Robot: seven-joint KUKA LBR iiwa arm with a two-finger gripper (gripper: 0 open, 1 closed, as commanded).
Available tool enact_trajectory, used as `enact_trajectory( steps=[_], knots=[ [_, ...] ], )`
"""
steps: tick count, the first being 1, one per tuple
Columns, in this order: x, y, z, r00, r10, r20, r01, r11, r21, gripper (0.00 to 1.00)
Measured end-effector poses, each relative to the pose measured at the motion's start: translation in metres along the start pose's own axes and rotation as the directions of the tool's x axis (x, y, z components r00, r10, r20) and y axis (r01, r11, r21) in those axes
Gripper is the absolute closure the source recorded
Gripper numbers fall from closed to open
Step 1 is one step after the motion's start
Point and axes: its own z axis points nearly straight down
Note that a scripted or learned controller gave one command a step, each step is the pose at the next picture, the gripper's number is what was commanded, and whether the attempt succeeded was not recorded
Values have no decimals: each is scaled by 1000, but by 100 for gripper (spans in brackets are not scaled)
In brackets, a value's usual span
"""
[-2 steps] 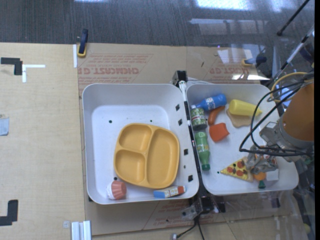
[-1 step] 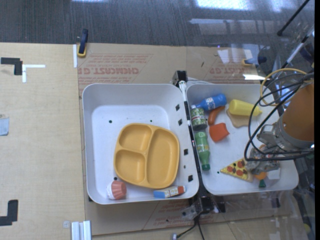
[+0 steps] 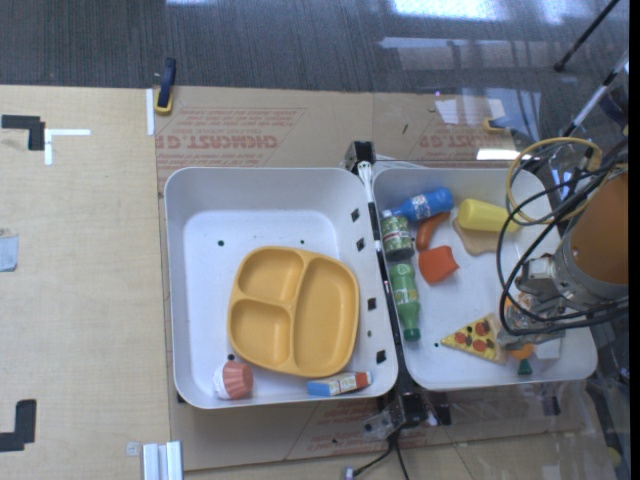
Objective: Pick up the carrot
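On the cardboard-covered bench with 2 white bins, your arm (image 3: 600,243) reaches in from the right, bent low over the right bin's (image 3: 450,368) near corner, gripper (image 3: 525,336) state unclear to you, carrot (image 3: 521,353) lying just beneath it beside the pizza slice (image 3: 476,338).

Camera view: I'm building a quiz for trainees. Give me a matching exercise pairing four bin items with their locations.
Items:
1. yellow divided plate
2. pizza slice
3. blue bottle
4. green bottle

Places:
A. right bin, along its left wall
B. right bin, near front edge
C. left bin, middle
D. right bin, back

Pairs: 1-C, 2-B, 3-D, 4-A
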Motion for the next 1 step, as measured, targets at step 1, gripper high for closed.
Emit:
enact_trajectory(
  steps=[1],
  knots=[
    [-3,-2,-9,1000,11,6,-11,1000,4,100]
  ],
)
